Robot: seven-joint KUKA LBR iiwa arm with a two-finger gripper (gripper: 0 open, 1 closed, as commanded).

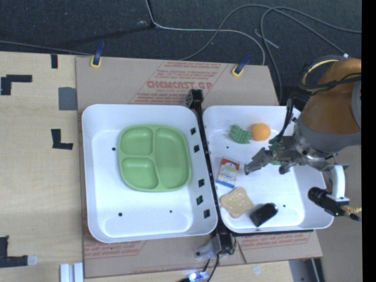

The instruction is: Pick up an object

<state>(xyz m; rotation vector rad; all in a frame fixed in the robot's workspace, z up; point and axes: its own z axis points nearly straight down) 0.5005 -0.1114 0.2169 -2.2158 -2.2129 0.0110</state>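
The right bin [294, 213] holds a green knobbly toy [239, 134], an orange ball [260, 131], a small red, white and blue packet [227, 172], a tan bread slice [236, 202] and a black object [263, 214]. My gripper [254, 162] hangs over the middle of this bin, just right of the packet and below the ball. It points to the lower left. Nothing shows in its grasp.
The left bin [100, 216] bears a green divided plate [155, 158]. A black divider [202, 157] runs between the two bins. The grey and orange arm [332, 113] covers the right bin's right edge. Cables [235, 28] lie on the dark floor behind.
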